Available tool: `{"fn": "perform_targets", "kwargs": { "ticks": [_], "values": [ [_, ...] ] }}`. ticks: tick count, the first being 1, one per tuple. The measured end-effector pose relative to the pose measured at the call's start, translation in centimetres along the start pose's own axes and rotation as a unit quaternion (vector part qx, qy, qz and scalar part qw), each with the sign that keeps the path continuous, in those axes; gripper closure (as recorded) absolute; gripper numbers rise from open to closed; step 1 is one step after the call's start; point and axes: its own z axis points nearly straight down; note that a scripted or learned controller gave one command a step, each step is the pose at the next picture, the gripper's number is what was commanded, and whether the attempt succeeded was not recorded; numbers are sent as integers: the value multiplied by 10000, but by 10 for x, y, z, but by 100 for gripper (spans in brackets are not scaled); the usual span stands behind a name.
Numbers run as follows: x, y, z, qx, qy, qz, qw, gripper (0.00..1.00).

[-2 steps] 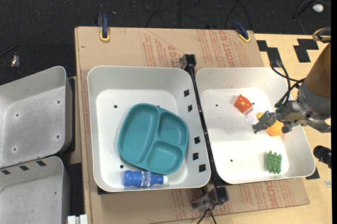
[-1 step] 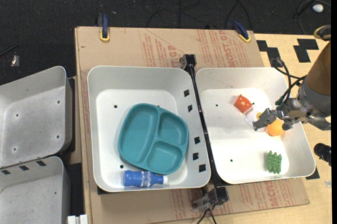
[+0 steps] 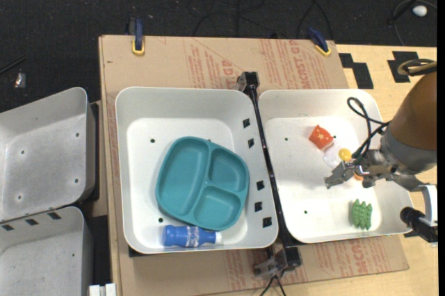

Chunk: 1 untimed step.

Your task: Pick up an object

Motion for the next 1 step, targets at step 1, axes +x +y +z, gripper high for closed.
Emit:
{"fn": "perform_targets", "kwargs": {
  "ticks": [1],
  "values": [
    [1,-1,54,-3,0,-5,10000,0]
  ]
}}
